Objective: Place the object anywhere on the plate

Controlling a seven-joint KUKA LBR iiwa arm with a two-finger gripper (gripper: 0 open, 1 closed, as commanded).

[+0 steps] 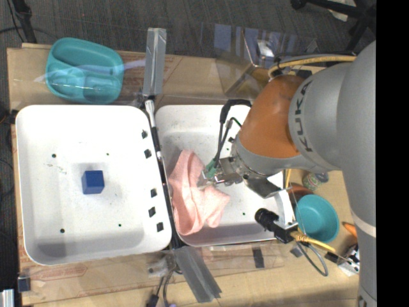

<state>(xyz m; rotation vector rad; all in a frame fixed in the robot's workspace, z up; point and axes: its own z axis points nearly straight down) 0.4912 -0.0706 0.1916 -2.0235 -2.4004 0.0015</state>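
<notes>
Here the tool (214, 174) touches a pink cloth (193, 197) in the right bin (192, 117), its grip state unclear; a blue cube (93, 181) sits left.

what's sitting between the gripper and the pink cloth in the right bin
Nothing visible. The gripper is down over the right bin, right at the upper edge of the pink cloth lying along its left wall. No other item lies between them. Whether the gripper grips the cloth cannot be told.
</notes>
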